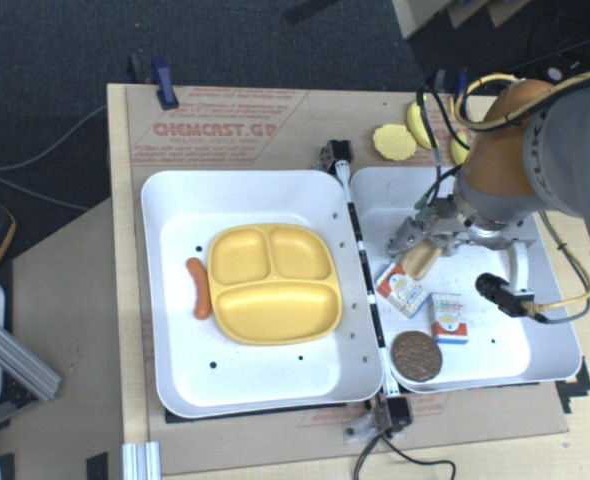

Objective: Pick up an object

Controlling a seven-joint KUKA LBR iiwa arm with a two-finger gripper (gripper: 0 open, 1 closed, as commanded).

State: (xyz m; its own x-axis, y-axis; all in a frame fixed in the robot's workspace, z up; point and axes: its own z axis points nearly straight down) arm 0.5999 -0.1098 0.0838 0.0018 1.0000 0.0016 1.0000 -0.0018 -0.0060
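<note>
Tan block [422,260] under the gripper [430,236] looks light and stiff; I'd pinch its long sides, claw state unreadable

arm [565,148] cut by right edge, end effector [430,240] fingers unclear

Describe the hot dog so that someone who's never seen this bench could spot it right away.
Find the left bin, the one holding the yellow tray. The hot dog lies on the bin floor just beyond the tray's left edge, lengthwise along it. It is the only orange-red, sausage-shaped thing there, and much smaller than the tray.
</note>
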